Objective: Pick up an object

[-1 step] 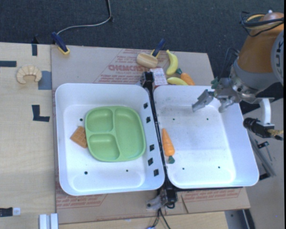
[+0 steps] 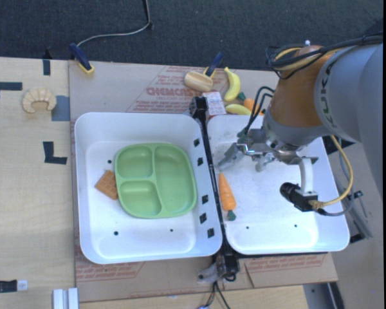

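An orange carrot (image 2: 226, 194) lies in the right bin (image 2: 289, 237) against its left wall. My gripper (image 2: 245, 160) hangs over that bin's upper left part, just above and to the right of the carrot's top end. Its fingers (image 2: 227, 158) are spread open, nothing shows between them, and they are apart from the carrot. In the left bin (image 2: 90, 140) a green divided plate (image 2: 156, 179) rests in the middle, with a tan cracker (image 2: 107, 184) tucked against its left edge.
Behind the bins on the cardboard lie a bread roll (image 2: 198, 80), bananas (image 2: 232, 86) and a small box (image 2: 213, 103). A croissant (image 2: 38, 100) sits far left on the bench. The arm (image 2: 309, 102) covers the right bin's upper right part.
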Tool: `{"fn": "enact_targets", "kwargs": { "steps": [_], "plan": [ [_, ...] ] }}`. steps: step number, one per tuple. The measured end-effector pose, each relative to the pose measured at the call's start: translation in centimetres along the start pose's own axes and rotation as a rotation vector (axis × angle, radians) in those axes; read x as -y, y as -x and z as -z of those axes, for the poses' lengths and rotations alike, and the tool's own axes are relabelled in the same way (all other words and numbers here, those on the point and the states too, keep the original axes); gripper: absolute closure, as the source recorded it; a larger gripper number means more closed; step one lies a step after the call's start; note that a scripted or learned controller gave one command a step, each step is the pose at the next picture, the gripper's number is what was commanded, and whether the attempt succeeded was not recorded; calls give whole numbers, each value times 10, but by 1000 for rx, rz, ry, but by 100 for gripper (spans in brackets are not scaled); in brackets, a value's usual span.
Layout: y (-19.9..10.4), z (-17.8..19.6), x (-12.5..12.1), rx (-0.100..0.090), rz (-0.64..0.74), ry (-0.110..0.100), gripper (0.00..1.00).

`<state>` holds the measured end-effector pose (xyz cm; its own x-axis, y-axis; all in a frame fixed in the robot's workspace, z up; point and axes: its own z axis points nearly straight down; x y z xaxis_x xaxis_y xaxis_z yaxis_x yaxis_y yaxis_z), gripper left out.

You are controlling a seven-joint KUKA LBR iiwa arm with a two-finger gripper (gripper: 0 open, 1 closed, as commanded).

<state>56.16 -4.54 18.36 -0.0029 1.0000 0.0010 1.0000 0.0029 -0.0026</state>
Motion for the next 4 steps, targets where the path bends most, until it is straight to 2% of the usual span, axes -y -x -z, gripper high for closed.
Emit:
{"fn": "enact_targets", "kwargs": {
  "steps": [1,2,3,4],
  "plan": [
    [53,-97,-11,2,-3,6,0],
    [-14,1,62,0,0,2,0],
    [29,0,35,1,-3,1,0],
    [49,-86,62,0,-3,-2,0]
  ]
}}
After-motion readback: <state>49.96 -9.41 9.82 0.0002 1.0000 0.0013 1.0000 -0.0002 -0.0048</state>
